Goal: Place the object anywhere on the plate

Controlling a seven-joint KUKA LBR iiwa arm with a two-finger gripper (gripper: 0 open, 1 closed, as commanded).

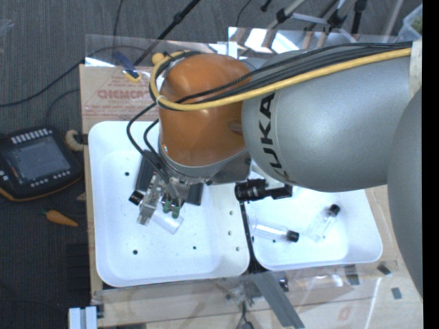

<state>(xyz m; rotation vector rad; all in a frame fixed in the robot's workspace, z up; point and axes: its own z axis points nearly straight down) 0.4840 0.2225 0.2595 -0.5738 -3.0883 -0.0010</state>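
**Bench inventory: arm over left bin, vials in right bin**

While the arm (329,115) reaches in from the right, its grey body and orange band (202,112) cover much of the far half of both bins.

Item 1. Gripper (156,208): low over the left bin (116,266), about mid-floor, slightly toward its left wall. Whether it is parted or closed cannot be told from this slant.

Item 2. Small clear object (169,221): pale, translucent, lying at the gripper's tip on the left bin's floor. It looks to touch the tool, but whether it is actually gripped cannot be told.

Item 3. Clear vial with black cap (276,234): lying flat in the right bin (357,252), near its left wall toward the near edge, cap pointing right.

Item 4. Second clear vial with dark cap (324,221): lying tilted in the right bin, just right of item 3, apart from it, cap toward the far side.

Item 5. Cardboard sheet (113,94): behind the left bin's far edge, red print on it.

Item 6. Teach pendant (36,163): on the dark floor left of the bench, screen up.

Item 7. Yellow and black cables (302,74): running along the arm's top.
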